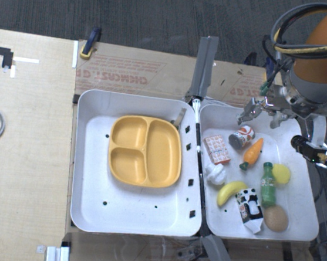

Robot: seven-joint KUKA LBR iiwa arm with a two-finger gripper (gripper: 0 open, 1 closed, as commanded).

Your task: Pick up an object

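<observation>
The pincer [264, 111], fingers spread and holding nothing, hovers just above-right of the small can [242, 136] in the right bin [299, 232].

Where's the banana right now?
The banana lies in the right bin, near its middle front, between the crumpled white object and the black-and-white carton.

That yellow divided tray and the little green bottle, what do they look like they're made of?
The yellow divided tray looks like moulded plastic: one even colour, rounded ridges between its three compartments, and a soft, dull sheen. The green bottle also seems plastic, somewhat glossy, with a printed label around its body; it may be a toy, though glass can't be ruled out from this view.
</observation>
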